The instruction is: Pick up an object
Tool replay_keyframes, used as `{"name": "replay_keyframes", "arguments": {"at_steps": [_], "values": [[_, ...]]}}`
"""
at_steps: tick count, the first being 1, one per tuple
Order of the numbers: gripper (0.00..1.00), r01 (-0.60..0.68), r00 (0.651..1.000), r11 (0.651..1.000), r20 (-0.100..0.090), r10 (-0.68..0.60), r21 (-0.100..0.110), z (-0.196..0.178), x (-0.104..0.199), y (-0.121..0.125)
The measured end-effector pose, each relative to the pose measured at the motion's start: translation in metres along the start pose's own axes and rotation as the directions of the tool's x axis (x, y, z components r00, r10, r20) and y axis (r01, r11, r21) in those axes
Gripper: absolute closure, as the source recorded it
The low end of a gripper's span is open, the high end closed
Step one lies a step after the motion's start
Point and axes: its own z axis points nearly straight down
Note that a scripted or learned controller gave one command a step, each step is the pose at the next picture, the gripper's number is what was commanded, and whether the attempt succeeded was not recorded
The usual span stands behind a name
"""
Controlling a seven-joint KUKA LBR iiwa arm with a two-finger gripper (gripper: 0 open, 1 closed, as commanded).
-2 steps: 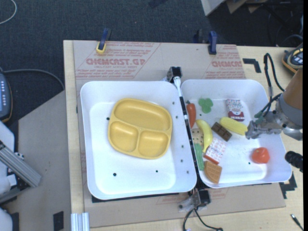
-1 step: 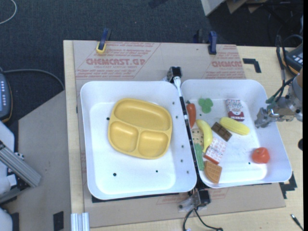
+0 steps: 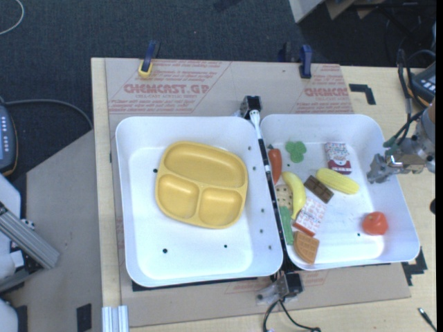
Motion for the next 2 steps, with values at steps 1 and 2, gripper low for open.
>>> {"name": "replay_keyframes", "arguments": {"at_steps": [1,2], "values": [[1.0,0.006,1.0,1.0,-0.003,-0.006,-0.001,-0.009,0.058,0.013],[1.0,0.004,1.0,1.0,-0.005,-0.004,0.006,-0.003,0.103,0.016]]}}
